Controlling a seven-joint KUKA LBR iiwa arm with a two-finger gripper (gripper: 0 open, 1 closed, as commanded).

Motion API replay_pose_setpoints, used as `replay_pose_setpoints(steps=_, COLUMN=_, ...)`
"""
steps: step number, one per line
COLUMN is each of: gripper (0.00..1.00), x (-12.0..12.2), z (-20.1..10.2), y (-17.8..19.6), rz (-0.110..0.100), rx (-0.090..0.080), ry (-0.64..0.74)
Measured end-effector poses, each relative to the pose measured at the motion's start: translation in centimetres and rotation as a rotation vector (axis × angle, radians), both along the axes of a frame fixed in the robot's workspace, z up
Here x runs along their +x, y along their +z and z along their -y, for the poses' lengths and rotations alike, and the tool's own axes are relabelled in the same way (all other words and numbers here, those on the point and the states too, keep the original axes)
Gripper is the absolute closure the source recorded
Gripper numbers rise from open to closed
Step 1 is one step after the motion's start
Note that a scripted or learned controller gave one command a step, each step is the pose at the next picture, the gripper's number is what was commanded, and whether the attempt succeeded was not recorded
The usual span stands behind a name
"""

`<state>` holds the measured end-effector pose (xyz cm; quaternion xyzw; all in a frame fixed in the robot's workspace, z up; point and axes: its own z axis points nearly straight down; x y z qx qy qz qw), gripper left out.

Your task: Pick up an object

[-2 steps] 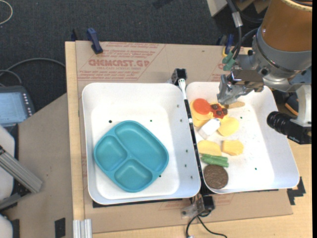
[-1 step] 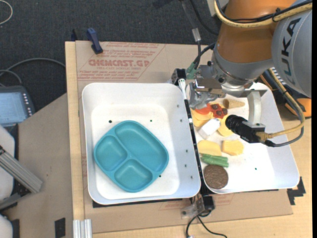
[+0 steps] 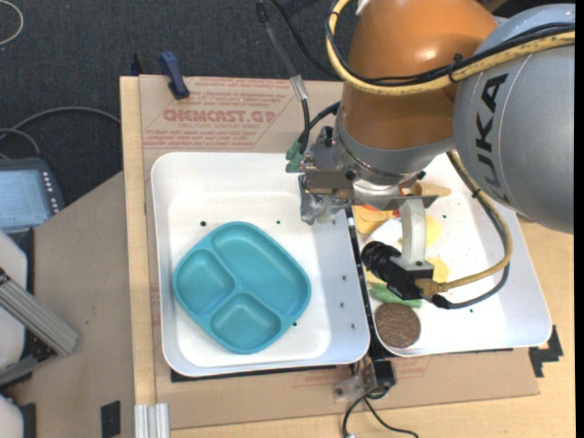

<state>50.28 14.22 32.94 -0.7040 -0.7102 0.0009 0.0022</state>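
Observation:
A teal divided plate (image 3: 241, 286) lies flat in the left bin (image 3: 173, 190), toward its front. The right bin (image 3: 511, 290) holds several small items: a brown round disc (image 3: 399, 325) at the front left corner, a green piece (image 3: 394, 291), yellow pieces (image 3: 432, 235) and an orange piece (image 3: 369, 217). My gripper (image 3: 321, 206) hangs over the back right part of the left bin, close to the wall between the bins and apart from the plate. The big orange wrist band (image 3: 411, 44) hides much of the right bin's back.
A black cable end (image 3: 381, 261) and a white bracket (image 3: 413, 235) from the arm hang over the right bin's items. A brown board (image 3: 219, 112) with red print and a blue clip (image 3: 173, 74) lies behind the bins. Bare white floor of the left bin surrounds the plate.

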Motion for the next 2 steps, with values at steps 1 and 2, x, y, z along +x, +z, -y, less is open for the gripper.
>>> replay_pose_setpoints(steps=1, gripper=1.0, x=5.5, z=6.4, y=-10.1, rz=-0.002, rx=-0.005, ry=-0.016)
replay_pose_setpoints(steps=2, gripper=1.0, x=-2.1, z=-1.1, y=-1.6, rz=0.01, rx=0.004, ry=0.002)
